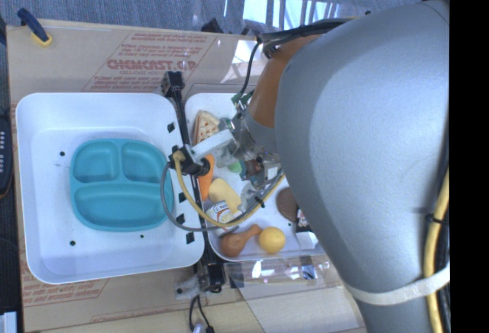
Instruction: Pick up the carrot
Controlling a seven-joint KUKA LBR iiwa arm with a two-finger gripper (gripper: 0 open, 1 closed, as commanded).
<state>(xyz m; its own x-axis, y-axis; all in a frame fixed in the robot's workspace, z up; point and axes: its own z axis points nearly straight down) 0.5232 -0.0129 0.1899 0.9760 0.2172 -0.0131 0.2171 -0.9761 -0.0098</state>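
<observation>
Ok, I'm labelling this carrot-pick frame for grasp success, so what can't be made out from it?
- Gripper: its tips sit amid wrist hardware and cables; open or shut is unreadable.
- Carrot: partly covered by the yellow cable, so contact is unclear.
- Right bin: its right part is hidden by the arm.
- Brown round item: half hidden by the arm, unidentifiable.

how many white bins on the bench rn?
2. Left bin holds the teal divided plate. Right bin holds the carrot and other food, and the arm covers most of it.
</observation>
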